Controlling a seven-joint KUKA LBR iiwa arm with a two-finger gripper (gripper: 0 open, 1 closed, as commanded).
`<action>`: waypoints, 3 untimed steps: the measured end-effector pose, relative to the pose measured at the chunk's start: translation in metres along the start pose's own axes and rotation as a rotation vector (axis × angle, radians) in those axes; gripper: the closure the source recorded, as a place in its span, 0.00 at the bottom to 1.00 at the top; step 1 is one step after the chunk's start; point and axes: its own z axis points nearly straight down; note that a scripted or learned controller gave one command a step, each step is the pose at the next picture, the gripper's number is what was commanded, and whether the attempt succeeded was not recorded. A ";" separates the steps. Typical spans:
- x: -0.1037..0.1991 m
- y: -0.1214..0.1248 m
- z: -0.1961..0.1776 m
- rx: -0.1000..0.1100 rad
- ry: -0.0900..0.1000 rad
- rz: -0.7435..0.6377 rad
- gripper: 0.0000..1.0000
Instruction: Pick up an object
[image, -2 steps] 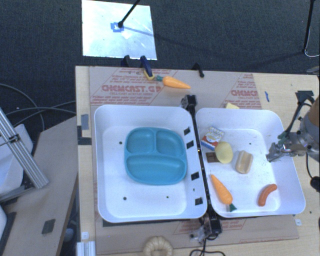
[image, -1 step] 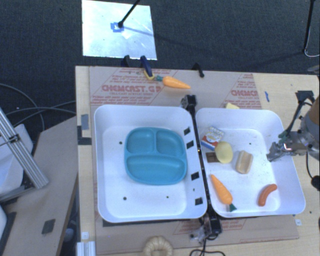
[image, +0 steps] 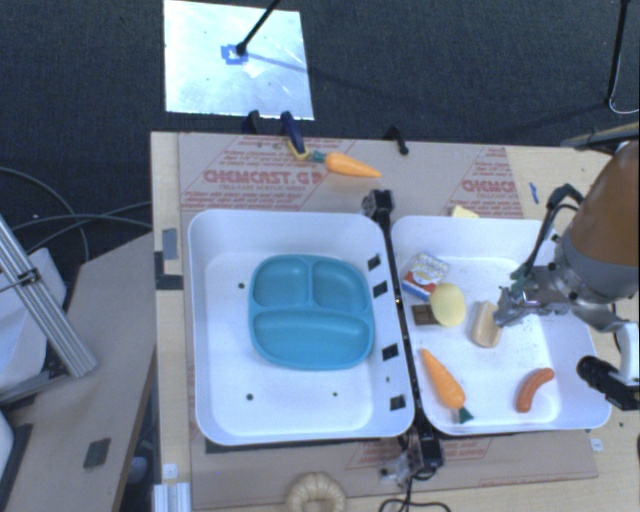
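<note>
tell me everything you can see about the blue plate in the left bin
The blue plate is a light blue, smooth, plastic-looking dish with rounded corners, divided into three compartments: two smaller ones along the far side and one wide one along the near side. All three hold nothing. It lies flat, right side up, near the middle of the left bin, resting on the bin's white floor. Nothing else touches it.

Blue divided plate, orange carrot, yellow lemon, white bins
</note>
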 end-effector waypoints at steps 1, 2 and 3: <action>0.065 -0.002 0.001 0.001 0.001 -0.001 1.00; 0.109 -0.006 0.006 0.001 0.000 0.001 1.00; 0.164 -0.003 0.001 0.001 0.000 0.000 1.00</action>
